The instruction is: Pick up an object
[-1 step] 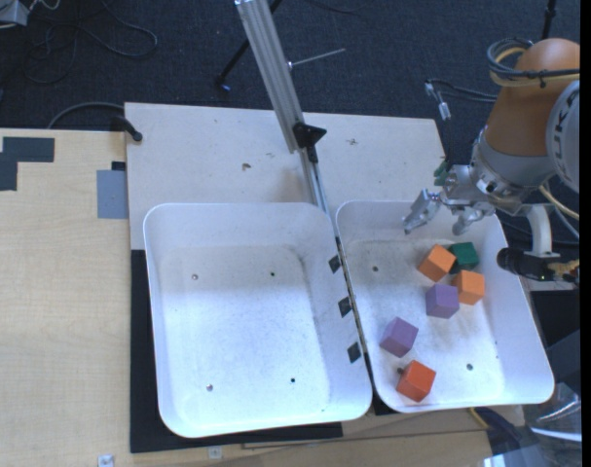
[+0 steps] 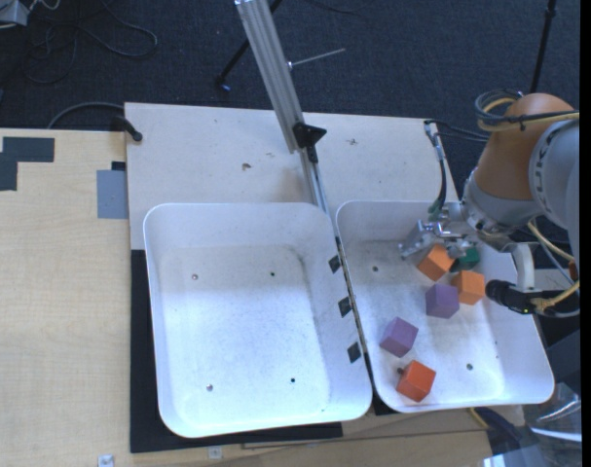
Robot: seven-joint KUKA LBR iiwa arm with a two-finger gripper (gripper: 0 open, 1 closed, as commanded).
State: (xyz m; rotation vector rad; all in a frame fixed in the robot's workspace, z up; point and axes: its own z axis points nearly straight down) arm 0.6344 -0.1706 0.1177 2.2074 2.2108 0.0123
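In the right bin [image 2: 377,224], my gripper [image 2: 437,240] hangs low over a cluster of blocks at the bin's far right. An orange cube [image 2: 433,262] lies directly under the gripper's tip, touching it or very close. A teal piece [image 2: 466,257] is partly hidden just behind it. A second orange cube [image 2: 469,286] and a purple cube [image 2: 442,301] lie next to these. Further toward the front sit another purple cube [image 2: 399,337] and a red-orange cube [image 2: 417,380].
The left bin [image 2: 178,261] stands beside the right one, with small black clips [image 2: 345,305] along the shared wall. A slanted aluminium bar [image 2: 276,76] rises behind the bins. Black cables [image 2: 529,300] hang off the arm at the right bin's right edge.
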